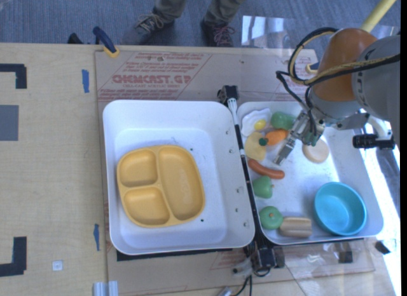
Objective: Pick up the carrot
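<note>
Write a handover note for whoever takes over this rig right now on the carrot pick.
Claw: down in the right bin, just below and right of the carrot; whether it is open or shut can't be told, and nothing is seen held.
Carrot: lying in the right bin's upper left area, among other toy foods, beside a green piece.
Left bin: holds a yellow divided tray.
Done: arm has reached the carrot's area.
Left: grasp the carrot and lift it.
</note>
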`<action>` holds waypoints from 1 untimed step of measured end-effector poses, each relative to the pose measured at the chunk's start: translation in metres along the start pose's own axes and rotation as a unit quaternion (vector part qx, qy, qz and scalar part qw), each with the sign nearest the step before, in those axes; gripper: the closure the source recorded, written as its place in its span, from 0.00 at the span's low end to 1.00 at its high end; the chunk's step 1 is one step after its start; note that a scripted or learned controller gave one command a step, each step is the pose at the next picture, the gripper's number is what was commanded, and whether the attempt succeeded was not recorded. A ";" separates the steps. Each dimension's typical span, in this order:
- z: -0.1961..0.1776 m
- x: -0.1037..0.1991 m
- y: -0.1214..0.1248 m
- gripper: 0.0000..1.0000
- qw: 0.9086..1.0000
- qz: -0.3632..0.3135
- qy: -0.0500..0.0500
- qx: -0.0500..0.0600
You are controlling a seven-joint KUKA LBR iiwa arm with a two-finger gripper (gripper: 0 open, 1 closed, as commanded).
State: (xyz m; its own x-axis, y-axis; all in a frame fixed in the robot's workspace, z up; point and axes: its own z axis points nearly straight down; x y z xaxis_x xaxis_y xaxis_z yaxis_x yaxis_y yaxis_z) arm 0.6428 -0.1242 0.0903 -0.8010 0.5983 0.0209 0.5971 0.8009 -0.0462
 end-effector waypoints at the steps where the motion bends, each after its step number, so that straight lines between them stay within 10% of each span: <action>1: 0.001 -0.004 0.008 0.00 0.951 0.308 0.010 -0.018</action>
State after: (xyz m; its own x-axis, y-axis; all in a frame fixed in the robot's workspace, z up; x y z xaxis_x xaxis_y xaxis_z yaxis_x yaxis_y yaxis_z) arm 0.6507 -0.1196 0.0889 -0.2980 0.9544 0.0202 0.9542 0.2984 -0.0215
